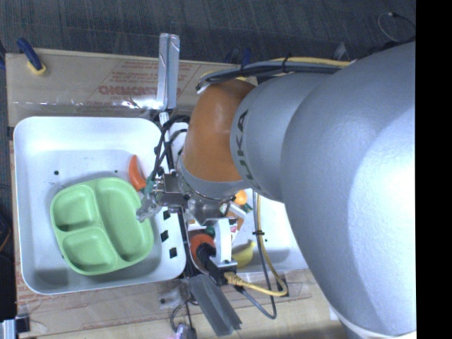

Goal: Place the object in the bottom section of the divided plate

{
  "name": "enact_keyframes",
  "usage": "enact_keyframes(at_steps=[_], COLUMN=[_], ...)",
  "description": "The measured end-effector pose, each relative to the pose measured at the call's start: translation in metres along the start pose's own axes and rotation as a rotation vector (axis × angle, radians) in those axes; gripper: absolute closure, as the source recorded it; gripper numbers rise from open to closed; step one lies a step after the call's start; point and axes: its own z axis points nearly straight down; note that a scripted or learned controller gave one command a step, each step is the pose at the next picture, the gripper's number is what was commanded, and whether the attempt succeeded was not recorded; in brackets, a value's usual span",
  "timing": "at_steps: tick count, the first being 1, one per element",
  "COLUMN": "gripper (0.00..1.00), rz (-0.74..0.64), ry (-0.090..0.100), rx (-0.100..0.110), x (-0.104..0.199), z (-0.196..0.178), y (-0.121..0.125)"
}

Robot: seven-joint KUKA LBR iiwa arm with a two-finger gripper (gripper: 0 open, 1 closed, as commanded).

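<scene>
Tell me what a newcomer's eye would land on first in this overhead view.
The huge grey robot arm with its orange band dominates, sweeping in from the right and covering most of the right-hand white bin. Next comes the light green divided plastic plate, lying in the left-hand shallow white bin with nothing in its three sections. A small orange carrot-like object lies just beyond the plate's upper right rim.

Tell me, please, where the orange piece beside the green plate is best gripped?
Probably across its narrow middle, from above. The orange piece is slim and elongated, lying flat on the left bin floor just off the green divided plate rim, with open floor on its upper-left side.
</scene>
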Motion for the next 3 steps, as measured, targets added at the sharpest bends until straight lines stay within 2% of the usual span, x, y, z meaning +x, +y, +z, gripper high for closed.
enact_keyframes(at_steps=[1,2,3], gripper=[1.0,0.0,1.0], rz=[-0.008,-0.008,-0.016], ry=[-0.003,-0.003,-0.006], rx=[0.009,0.009,0.018], x=[0.0004,0.0005,0.001], z=[-0.0059,-0.0059,-0.012], y=[0.0001,0.0001,0.0002])
